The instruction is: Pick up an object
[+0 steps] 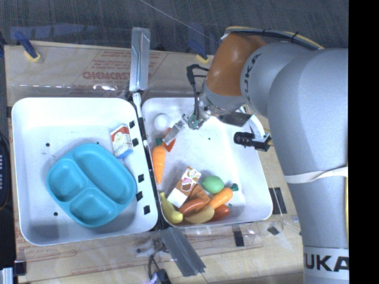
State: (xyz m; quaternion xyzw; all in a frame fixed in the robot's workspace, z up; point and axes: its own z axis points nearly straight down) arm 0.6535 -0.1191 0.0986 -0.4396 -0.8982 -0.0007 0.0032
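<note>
My claw (193,122) hovers over the right bin (256,169); its state I cannot tell. The carrot (159,163), at seven o'clock, looks light, stiff, slick: grip mid-body.

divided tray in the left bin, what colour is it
Light blue. The divided tray shows plainly in the camera view, lying in the left bin.

arm (308,129): grey, enters from the right edge of the camera view and bends toward the upper middle.
orange band (228,67): sits above the wrist, facing up and left.
wrist: angled downward and left, tapering below the orange band.
gripper (192,122): low at the wrist's end, small and partly blurred; how the jaws stand cannot be told.
</note>
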